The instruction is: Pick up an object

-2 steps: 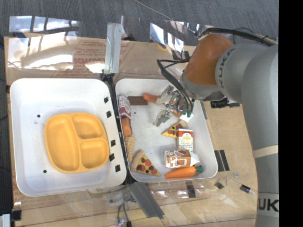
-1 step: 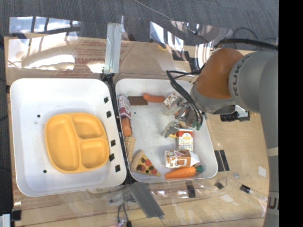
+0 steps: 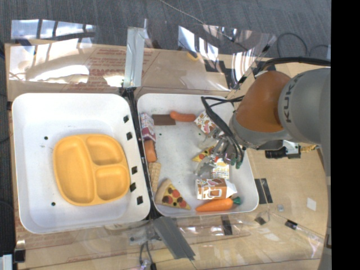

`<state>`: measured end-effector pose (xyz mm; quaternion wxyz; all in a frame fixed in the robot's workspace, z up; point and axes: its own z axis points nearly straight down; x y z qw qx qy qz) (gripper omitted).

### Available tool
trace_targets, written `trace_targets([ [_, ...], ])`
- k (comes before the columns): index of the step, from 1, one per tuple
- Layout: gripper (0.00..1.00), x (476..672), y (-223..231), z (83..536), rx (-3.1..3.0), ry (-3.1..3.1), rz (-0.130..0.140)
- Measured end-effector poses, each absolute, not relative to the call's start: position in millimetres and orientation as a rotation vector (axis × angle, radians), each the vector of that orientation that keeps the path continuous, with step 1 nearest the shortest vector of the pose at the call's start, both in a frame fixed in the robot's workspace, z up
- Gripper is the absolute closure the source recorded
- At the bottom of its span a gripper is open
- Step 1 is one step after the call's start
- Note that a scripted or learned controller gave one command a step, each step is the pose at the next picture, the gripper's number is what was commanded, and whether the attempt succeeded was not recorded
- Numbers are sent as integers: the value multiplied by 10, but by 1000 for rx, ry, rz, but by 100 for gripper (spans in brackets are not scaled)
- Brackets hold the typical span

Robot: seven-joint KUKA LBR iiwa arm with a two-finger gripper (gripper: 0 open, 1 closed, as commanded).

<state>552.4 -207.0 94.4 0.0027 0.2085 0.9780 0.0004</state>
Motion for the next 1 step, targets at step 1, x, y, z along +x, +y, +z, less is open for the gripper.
trace_targets([
  [1,0,6223,-2097,953,661,3065,-1],
])
